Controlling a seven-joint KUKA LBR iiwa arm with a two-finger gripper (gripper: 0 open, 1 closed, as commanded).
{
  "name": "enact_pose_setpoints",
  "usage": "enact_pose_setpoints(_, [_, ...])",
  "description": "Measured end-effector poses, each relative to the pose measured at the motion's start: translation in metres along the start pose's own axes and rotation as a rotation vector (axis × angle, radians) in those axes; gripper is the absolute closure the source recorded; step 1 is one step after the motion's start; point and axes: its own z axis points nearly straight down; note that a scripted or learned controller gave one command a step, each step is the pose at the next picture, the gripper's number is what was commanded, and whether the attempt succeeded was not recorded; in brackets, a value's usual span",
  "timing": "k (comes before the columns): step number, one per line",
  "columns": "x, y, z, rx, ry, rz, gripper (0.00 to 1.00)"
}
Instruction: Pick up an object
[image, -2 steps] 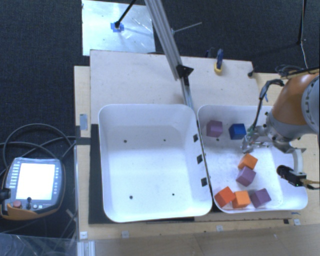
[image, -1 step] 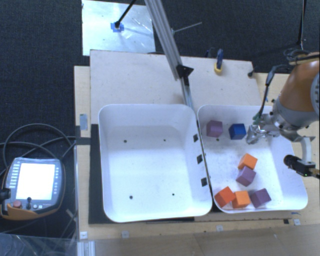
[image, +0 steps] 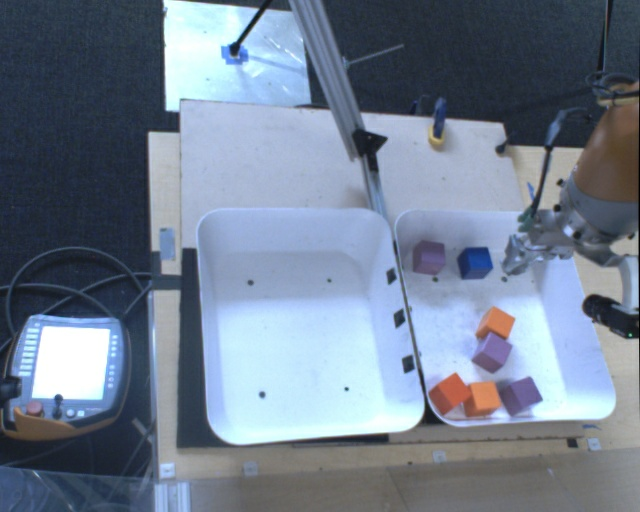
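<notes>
**Robot hand over the right bin of foam-like cubes**

A pale, matte board surface (image: 300, 160) carries two shallow white bins with rounded corners and smooth, glossy plastic walls. The left bin (image: 215, 300) has only small dark dots on its floor. The right bin (image: 590, 390) holds seven small cubes with soft, matte faces.

Near the right bin's far edge, a purple cube (image: 429, 257) sits toward the far left corner, with a blue cube (image: 475, 263) just beside it on the right. Toward the middle of the bin lies an orange cube (image: 496, 323), touching a tilted purple cube (image: 491, 351) just below it. Along the near edge, three cubes sit in a row: a red-orange cube (image: 449, 392) by the near left corner, an orange cube (image: 483, 398) touching it, and a purple cube (image: 520, 394) next to that.

The grey metal arm, with its rounded orange band (image: 610, 160), reaches in from the right. The hand (image: 517, 258) hangs over the bin's far edge, just to the right of the blue cube. Whether it is spread or pressed together cannot be told; no cube is seen between its tips.

A slanted metal rail (image: 335, 80) crosses the far part of the surface. A grey control pad (image: 65, 375) with a bright screen lies off the surface's left edge.
</notes>
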Motion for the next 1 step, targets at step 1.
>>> enact_pose_setpoints(1, [-0.0004, 0.0022, -0.0545, -0.002, -0.001, 0.000, 1.00])
